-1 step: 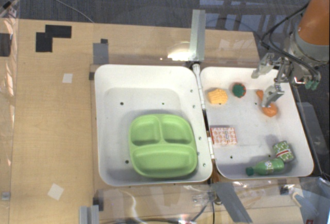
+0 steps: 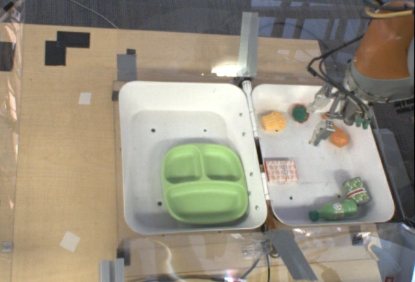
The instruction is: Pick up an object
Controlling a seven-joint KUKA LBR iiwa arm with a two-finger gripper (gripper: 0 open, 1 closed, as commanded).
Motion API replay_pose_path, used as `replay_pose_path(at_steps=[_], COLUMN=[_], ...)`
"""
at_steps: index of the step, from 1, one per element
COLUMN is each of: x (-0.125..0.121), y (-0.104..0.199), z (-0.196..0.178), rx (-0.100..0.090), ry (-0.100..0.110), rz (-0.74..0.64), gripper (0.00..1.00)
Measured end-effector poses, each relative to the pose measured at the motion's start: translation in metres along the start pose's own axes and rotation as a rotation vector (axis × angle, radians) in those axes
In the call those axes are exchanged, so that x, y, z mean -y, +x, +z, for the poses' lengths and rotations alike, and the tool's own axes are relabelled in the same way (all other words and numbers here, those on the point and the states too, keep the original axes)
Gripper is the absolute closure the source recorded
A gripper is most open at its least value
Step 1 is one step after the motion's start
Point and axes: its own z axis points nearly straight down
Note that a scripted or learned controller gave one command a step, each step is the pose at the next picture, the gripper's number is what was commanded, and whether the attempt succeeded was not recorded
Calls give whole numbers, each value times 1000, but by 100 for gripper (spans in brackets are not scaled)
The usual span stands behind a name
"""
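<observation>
Green plastic comes first along the near edge of the right bin (image 2: 382, 164): a green bottle (image 2: 334, 211) lying on its side by the near wall, with a small green can (image 2: 356, 189) tipped just beside it toward the near right corner. A flat pink and white packet (image 2: 281, 170) lies close to the wall this bin shares with the left bin (image 2: 133, 144). The left bin carries a green divided tray (image 2: 204, 182) in its near half.

Farther back in the right bin an orange piece (image 2: 339, 139) sits near the right wall. The gripper (image 2: 322, 124) hangs directly beside it, fingers pointing down and apart, with nothing between them; one fingertip looks just short of the orange piece, possibly touching it. Beyond that, a small dark green round thing (image 2: 299, 113) and a yellow corn-like piece (image 2: 273, 121) lie toward the far edge, near each other but apart.

The orange piece seems the likely target. The risk, as I judge it, is that the fingers come down off-centre, to one side, and nudge it toward the right wall instead of straddling it. It looks small and rounded, so it could also slip or roll out as the fingers close. The green round thing lies near enough to be bumped.
</observation>
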Motion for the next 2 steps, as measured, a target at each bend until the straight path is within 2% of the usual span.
replay_pose_path(at_steps=[1,2], x=[46,43], y=[-5,-8], z=[84,71], rx=[9,20], ry=[2,2], rz=[-203,-210], gripper=[0,100])
